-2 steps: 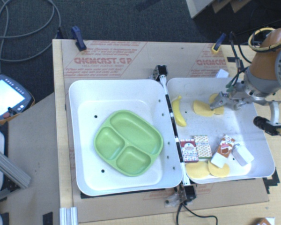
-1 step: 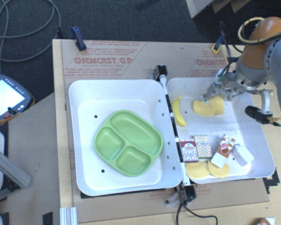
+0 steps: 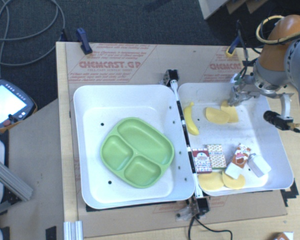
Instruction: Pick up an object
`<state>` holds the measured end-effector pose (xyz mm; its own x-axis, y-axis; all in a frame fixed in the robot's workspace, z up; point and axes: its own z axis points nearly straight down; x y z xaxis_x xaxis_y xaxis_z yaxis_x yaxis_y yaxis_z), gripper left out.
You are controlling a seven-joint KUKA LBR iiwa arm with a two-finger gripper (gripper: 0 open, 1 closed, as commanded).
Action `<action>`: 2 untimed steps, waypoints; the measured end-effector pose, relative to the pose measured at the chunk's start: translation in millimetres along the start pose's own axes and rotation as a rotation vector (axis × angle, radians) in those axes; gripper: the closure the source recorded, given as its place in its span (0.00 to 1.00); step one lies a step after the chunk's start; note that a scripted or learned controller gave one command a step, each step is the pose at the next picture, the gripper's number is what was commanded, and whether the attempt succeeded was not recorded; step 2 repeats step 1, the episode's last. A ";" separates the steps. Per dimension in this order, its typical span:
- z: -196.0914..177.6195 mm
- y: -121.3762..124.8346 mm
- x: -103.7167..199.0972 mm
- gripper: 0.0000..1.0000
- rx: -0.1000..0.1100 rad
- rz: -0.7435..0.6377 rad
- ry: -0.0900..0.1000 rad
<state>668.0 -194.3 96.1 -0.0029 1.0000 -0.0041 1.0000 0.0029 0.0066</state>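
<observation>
My gripper [image 3: 235,97] hangs low over the back of the right bin [image 3: 280,154], its tips just beside a yellow flat piece [image 3: 219,115] and a smaller yellow block [image 3: 227,105]. A yellow banana [image 3: 190,119] lies along the bin's left wall. Near the front lie a red snack box [image 3: 201,160], a pale carton [image 3: 216,155], a small red-and-white carton [image 3: 241,156], a white block [image 3: 234,170], a grey-white piece [image 3: 258,165] and two yellow discs [image 3: 222,180]. I see nothing between the fingers.
The left bin [image 3: 85,109] holds a green divided plate [image 3: 137,151]. Blue clamps [image 3: 83,40] grip the board at the back. A black clip [image 3: 171,76] sits where the bins meet. A tablet [image 3: 7,105] lies off the bench at the left.
</observation>
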 end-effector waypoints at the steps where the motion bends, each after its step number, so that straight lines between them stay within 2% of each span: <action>1: 0.2 -0.1 0.1 0.00 0.001 0.000 0.000; 2: 0.2 -0.1 0.1 0.00 0.001 0.000 0.000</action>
